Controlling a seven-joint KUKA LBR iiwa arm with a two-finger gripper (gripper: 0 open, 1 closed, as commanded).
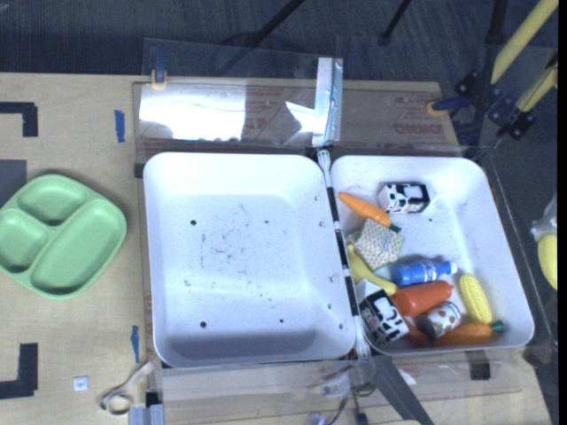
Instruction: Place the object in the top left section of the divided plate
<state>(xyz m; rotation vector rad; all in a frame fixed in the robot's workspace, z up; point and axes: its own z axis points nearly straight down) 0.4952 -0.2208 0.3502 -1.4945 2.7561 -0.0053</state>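
A green divided plate point(58, 235) lies on the wooden bench left of the bins, with two small sections on its upper and left side and one long section at lower right. The right white bin point(496, 228) holds the toys: an orange carrot point(363, 208), a black-and-white cow toy point(405, 198), a beige patterned pouch point(378, 244), a yellow banana point(368, 275), a blue bottle point(422, 271), an orange-red pepper point(423, 297), a yellow corn cob point(477, 297), a second cow-patterned toy point(383, 317) and another carrot point(468, 332).
The left white bin point(239, 255) sits between the plate and the toy bin. A clear plastic sheet with a foil strip point(326, 100) stands behind the bins. Blue tape marks point(119, 124) and black markers point(25, 119) dot the bench.
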